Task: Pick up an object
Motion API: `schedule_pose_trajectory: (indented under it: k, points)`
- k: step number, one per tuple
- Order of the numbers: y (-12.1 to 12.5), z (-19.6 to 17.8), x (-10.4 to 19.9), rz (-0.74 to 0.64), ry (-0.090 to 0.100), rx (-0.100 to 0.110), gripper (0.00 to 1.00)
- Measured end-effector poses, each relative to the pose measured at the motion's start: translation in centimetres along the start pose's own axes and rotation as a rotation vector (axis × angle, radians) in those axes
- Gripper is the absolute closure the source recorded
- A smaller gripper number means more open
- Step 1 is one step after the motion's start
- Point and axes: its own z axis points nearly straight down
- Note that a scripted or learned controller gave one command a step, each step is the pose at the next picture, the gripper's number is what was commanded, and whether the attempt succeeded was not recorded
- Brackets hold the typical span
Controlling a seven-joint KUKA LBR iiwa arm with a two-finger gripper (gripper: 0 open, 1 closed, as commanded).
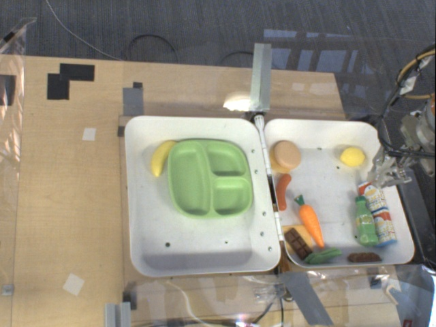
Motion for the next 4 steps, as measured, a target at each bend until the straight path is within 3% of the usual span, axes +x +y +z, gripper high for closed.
schedule_pose_trajectory:
  k: [1,2,3,4]
  points:
    - [6.1,-1.6,-5.3,-0.119,-0.006,-0.003,1.0]
    - [-2.8,-9.5,-11.8,-0.1,-0.011,0.004,1.0]
    - [-1.0,-1.5,-3.3,-0.421,-0.001,-0.003,1.0]
    - [-0.9,-2.0,-12.5,-0.559,-0.007,-0.002,1.0]
